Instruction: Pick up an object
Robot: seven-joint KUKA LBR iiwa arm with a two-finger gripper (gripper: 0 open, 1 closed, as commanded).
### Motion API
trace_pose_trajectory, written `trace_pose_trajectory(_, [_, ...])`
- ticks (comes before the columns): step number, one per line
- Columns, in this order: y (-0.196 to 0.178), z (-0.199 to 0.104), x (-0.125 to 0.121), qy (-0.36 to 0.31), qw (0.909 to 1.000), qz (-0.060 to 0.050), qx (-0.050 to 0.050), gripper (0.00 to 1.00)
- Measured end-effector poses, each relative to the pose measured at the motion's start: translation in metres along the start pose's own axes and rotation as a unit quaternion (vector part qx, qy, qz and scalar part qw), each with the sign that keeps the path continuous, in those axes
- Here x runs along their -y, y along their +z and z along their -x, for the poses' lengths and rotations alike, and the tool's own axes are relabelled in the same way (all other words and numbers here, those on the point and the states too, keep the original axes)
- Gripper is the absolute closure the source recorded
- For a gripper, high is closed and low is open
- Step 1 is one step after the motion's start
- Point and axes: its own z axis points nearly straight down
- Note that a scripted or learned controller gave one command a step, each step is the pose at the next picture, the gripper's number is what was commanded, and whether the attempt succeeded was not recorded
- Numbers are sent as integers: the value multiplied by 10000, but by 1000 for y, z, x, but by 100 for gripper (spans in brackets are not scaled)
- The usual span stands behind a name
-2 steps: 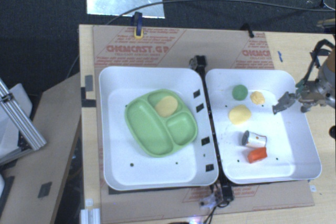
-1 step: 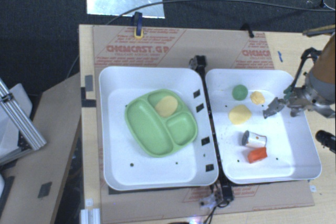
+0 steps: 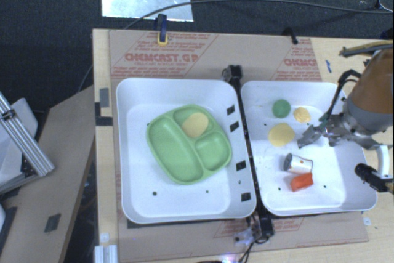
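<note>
The right bin [image 3: 326, 197] holds a green ball [image 3: 281, 108], a small yellow piece [image 3: 301, 114], a larger yellow disc [image 3: 282, 133], a white cup on its side [image 3: 298, 164] and an orange-red block [image 3: 301, 182]. My gripper [image 3: 311, 135] reaches in from the right and hangs low over this bin. It is just right of the yellow disc and above the white cup. I see nothing held in it. In the left bin [image 3: 138, 194], a green divided plate [image 3: 184, 151] carries a pale yellow piece [image 3: 196, 125] in its upper compartment.
The arm's orange band and grey wrist [image 3: 369, 101] cover the right bin's right side. A black divider with clips [image 3: 241, 132] runs between the bins. Both bins rest on a cardboard sheet [image 3: 184, 55]. A black part [image 3: 372, 175] juts over the right bin's right rim.
</note>
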Motion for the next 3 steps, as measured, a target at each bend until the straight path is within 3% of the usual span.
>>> trace_pose_trajectory(1, [-14,1,-2,2,10000,32,17,100])
trace_pose_trajectory(3, [-105,-5,-12,-27,10000,45,16,100])
